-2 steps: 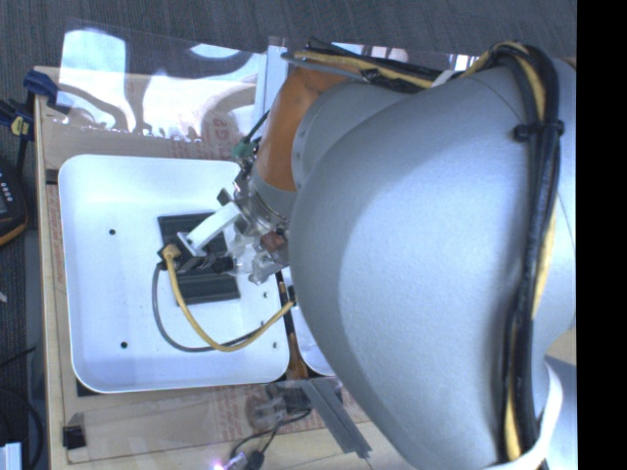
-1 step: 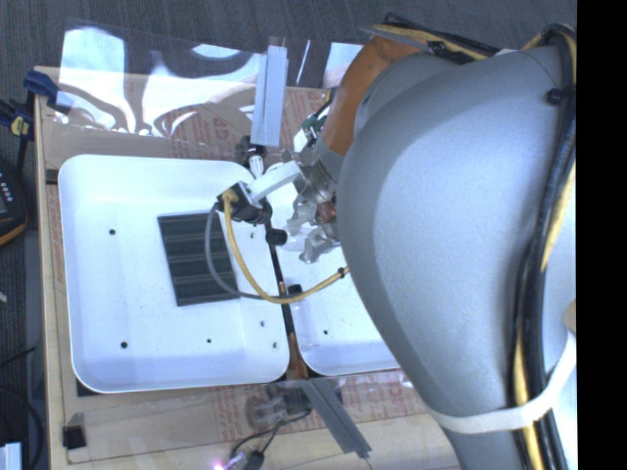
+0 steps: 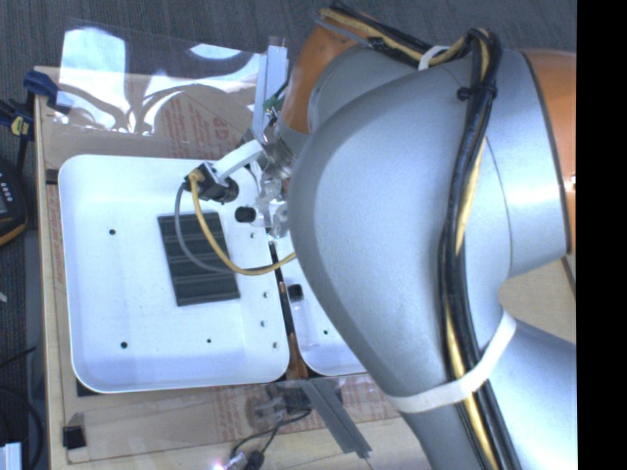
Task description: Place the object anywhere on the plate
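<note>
The hand is hidden behind the big grey arm near the left bin's right rim; its grip cannot be told. A dark ribbed slab, likely the task's piece, is laid flat in that bin, just left of the hand. No plate can be made out.

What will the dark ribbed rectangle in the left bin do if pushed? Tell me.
The dark ribbed rectangle lies flat on the left bin, so it will probably slide, not roll or tip. It looks thin, hence likely light. Its low edges may make pinching it awkward.
</note>
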### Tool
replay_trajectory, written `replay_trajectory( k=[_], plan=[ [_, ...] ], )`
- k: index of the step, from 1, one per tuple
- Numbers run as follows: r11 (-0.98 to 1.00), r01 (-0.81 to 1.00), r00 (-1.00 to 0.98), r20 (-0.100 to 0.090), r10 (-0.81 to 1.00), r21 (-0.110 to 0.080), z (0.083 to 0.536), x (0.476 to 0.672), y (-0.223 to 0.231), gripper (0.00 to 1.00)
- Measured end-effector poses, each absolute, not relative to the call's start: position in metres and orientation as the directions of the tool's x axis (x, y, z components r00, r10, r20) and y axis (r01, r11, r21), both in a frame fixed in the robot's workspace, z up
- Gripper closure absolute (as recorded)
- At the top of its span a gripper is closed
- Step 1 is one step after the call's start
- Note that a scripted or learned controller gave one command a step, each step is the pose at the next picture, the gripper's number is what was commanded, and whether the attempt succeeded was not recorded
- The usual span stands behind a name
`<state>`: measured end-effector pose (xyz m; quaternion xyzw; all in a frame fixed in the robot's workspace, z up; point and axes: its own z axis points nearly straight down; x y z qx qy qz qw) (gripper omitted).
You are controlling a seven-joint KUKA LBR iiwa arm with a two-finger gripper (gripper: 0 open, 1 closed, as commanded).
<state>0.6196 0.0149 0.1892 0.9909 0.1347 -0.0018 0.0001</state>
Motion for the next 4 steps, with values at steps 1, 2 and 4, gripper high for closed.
replay_trajectory(
  k=[1,2,4],
  plan=[
    [-0.962,0.275,0.962,0.004,0.275,0.001,0.398,0.619,0.071,1.0],
    [-0.942,0.337,0.942,-0.009,0.337,-0.004,0.223,0.553,0.068,1.0],
    [-0.955,0.296,0.955,-0.001,0.296,-0.002,0.191,0.651,0.073,1.0]
  ],
)
